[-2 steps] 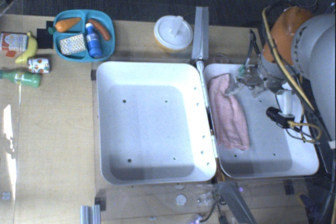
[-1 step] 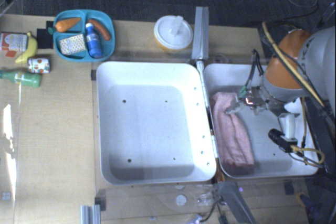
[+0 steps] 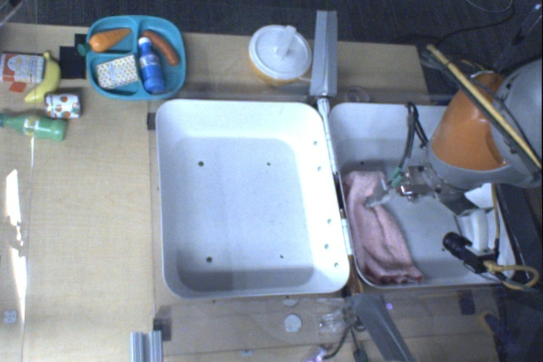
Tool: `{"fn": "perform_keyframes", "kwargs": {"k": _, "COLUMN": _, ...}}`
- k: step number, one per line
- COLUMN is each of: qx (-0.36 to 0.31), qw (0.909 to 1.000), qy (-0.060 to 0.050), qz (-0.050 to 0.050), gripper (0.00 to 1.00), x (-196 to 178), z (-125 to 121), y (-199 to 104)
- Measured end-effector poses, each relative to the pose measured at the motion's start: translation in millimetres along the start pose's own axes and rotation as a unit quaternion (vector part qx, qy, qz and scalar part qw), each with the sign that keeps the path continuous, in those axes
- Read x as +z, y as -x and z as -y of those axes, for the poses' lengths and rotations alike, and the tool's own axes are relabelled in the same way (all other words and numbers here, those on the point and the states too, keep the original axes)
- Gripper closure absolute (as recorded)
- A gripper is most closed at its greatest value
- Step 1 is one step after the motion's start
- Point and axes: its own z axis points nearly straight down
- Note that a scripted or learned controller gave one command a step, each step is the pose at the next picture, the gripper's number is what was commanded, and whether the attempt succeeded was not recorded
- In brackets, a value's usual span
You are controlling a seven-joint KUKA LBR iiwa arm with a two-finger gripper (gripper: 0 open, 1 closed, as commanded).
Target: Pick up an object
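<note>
The end effector (image 3: 379, 195) is hovering low in the right bin (image 3: 373, 131), its tips just over the upper end of the pink cloth (image 3: 382, 237); whether they are apart or together cannot be told, and the cloth is lying mostly below it

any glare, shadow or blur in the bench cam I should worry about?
Camera view: glare streak on the bench at far left; soft shadow along the left bin's near wall; the claw over the pink cloth looks slightly soft, fingers hard to resolve; overall even lighting.
</note>
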Motion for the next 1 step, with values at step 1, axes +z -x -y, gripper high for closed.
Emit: {"fn": "perform_keyframes", "kwargs": {"k": 1, "qx": 0.0, "qw": 1.0, "qy": -0.001, "qz": 0.0, "gripper": 0.0, "x": 2.7, "z": -83.1, "y": 0.6}}
